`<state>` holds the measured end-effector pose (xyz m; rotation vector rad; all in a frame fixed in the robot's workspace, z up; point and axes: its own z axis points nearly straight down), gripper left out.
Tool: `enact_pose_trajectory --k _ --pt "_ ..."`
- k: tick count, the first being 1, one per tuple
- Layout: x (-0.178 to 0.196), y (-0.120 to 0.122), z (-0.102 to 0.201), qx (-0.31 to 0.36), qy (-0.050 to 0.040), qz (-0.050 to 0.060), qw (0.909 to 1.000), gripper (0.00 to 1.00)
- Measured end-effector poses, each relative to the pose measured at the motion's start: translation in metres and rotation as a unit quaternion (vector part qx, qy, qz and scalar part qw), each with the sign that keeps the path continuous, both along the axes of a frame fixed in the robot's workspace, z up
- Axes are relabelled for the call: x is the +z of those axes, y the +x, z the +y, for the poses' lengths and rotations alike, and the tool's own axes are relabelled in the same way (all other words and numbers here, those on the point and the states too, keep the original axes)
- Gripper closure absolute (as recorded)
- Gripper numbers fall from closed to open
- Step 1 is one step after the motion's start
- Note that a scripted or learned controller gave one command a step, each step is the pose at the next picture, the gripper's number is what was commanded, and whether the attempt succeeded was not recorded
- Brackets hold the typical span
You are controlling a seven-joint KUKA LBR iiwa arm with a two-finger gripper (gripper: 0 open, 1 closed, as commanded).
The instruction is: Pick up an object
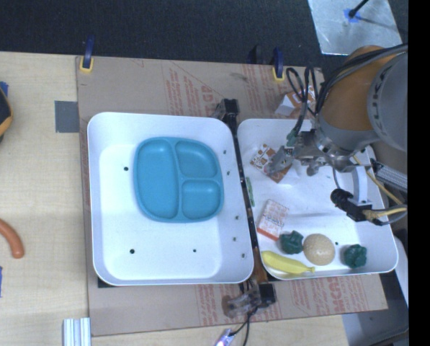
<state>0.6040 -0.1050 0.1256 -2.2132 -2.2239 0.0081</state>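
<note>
Robot gripper (pixel 278 166) hangs low over right bin (pixel 377 265) beside a small packet (pixel 261 157), finger state can't tell, w/ nothing visibly lifted; pick apparently not yet done.

Lighting: even, fairly bright, overhead; white bins (pixel 99 193) near overexposed, little surface detail. Shadows: soft, short, falling beneath the arm (pixel 359 114) onto the right bin (pixel 387 254). Glare: pale sheen on the blue tray (pixel 177 179). Floor (pixel 164 9) dark and grainy. Focus: overall soft, low resolution; printing on the cardboard (pixel 178 89) blurred, small items indistinct
</note>
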Motion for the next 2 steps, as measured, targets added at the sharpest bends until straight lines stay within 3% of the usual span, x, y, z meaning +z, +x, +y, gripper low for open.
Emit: enact_pose_trajectory --k 1,2 --pt "-0.032 0.044 -0.014 0.002 0.0043 0.014 0.9999 0.0" --pt "-0.022 0.043 -0.014 0.004 0.0056 0.019 0.9998 1.0"
